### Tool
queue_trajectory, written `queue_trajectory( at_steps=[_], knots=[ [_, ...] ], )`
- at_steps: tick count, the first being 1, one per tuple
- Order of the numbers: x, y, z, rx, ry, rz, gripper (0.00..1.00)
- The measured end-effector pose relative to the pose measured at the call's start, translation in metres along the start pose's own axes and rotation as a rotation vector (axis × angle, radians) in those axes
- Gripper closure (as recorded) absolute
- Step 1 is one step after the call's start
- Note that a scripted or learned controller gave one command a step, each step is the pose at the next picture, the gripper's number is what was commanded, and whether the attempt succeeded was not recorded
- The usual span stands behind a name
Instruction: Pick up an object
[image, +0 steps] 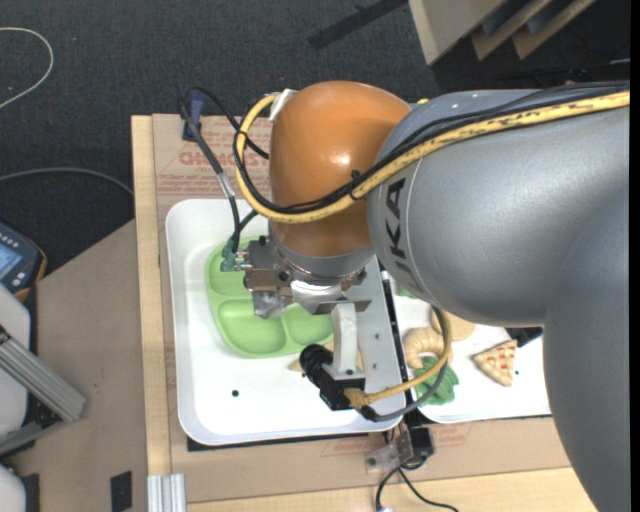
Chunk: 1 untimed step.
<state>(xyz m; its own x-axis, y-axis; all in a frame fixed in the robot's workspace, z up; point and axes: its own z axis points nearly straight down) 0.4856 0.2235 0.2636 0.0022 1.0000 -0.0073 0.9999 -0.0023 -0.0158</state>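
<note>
A light green, lobed plastic object (250, 325) lies in the left white bin (200, 400), partly covered by the arm. My gripper (272, 300) hangs straight over it, under the orange wrist band, low and close to its top. The wrist hides the contact, so I cannot see whether anything is between the gripper and the green object. In the right bin (500, 408) lie a toy pizza slice (497, 362), a beige croissant-like piece (422, 345) and a dark green leafy piece (442, 384).
The grey arm covers most of the right bin and the back of the left one. A tiny dark speck (235, 393) sits on the left bin's floor near its front. The bins rest on a cardboard sheet (160, 200).
</note>
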Motion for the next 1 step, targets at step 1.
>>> queue_trajectory(
  at_steps=[1],
  knots=[
    [-0.0103, 0.019, -0.2588, -0.035, 0.016, -0.003, 1.0]
  ],
)
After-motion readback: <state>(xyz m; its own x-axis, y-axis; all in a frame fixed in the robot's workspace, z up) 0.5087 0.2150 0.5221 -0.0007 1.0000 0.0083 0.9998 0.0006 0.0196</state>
